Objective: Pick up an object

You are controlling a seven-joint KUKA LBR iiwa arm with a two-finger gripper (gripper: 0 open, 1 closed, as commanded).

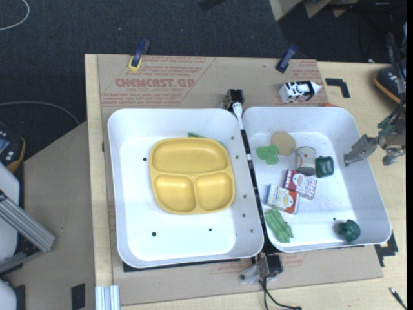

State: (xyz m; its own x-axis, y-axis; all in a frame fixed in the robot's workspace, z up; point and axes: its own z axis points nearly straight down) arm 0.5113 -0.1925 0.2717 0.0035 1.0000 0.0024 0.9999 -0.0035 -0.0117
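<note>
Two shallow white bins sit side by side on a wooden bench [97,173]. The left bin [129,231] holds one yellow tray [192,174] with three compartments, lying near the bin's centre; a sliver of something green [195,135] shows at the tray's far edge. The right bin [368,192] holds eight small objects. Toward its far left corner lie one green leafy toy [267,154], one tan round disc [282,141] and one metal can [304,160]. One dark green piece [324,166] lies just beside the can. Near the centre are two small cartons: a red-and-white one [301,183] and an orange-and-white one [282,199], touching each other. One light green vegetable toy [279,225] lies along the near left edge, and one dark green round toy [349,230] rests in the near right corner. The gripper [375,150] is at the bin's right edge with its two fingers spread apart and nothing between them. One black-and-white carton [299,91] stands on the bench beyond the right bin.
</note>
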